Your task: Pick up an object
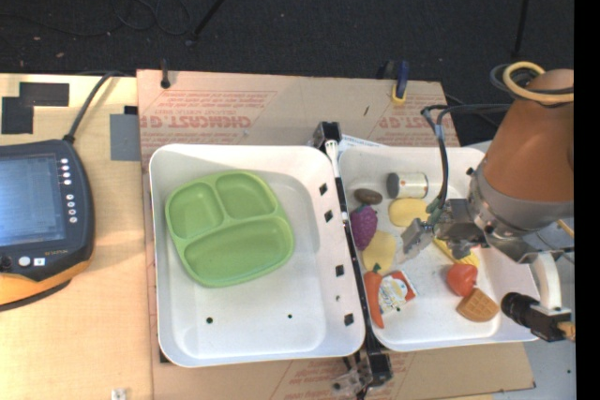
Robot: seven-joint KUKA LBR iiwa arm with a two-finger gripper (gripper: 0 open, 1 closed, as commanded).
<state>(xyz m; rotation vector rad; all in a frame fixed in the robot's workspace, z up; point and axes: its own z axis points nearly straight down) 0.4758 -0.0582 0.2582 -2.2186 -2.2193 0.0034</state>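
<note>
One claw (427, 234) hovers over the right bin (441, 337); its state is unclear.

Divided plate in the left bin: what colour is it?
Light green, seen clearly in the camera view: the divided plate lies in the left bin.

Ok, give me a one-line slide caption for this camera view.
End effector hovers low over toy food in the right bin; a green divided plate sits in the left bin.
</note>
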